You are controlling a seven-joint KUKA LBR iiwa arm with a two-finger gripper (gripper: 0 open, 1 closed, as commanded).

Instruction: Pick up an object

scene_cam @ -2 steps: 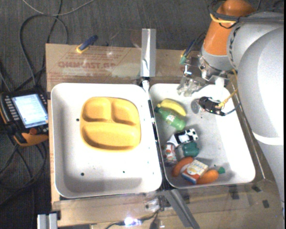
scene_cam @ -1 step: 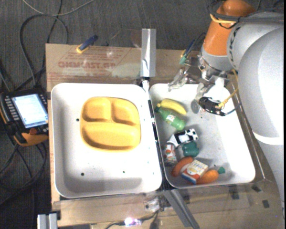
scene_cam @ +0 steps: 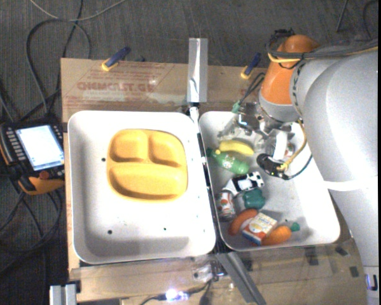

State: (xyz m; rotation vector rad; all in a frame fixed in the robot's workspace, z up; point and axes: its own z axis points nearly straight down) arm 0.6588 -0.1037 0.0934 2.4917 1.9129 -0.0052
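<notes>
Above the right bin, the gripper hovers near a banana, finger spread seemingly indiscernible.

Faint red block lettering runs across the cardboard sheet lying just behind the left white bin; its letters are too washed out to read with certainty. The lit screen of the handheld pendant, left of that bin, and the small carton carry print too small to read.

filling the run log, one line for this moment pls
end effector: above right bin | yellow tray: left bin | grasp: none seen
</notes>
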